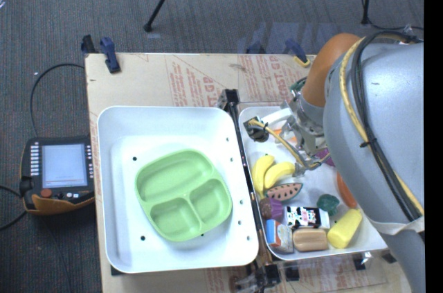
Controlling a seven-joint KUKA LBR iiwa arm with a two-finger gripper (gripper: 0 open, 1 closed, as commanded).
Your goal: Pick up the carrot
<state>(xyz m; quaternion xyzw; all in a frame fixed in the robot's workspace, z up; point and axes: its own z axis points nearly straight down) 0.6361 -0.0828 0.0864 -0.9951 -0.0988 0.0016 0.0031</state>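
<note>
An orange sliver, likely the carrot (344, 192), shows at the right side of the right bin (257, 111), mostly hidden under the grey arm. My gripper (309, 152) hangs low over the back middle of that bin, just right of the yellow banana (270, 172) and up-left of the carrot. Nothing can be made out in it.
The right bin also holds a watermelon slice (285, 190), a dark green piece (328, 202), a printed carton (306, 217), a bread roll (309, 240) and a yellow piece (345, 228). A green divided plate (183, 194) lies in the left bin (114, 132). A teach pendant (59, 170) sits off the bench's left side.
</note>
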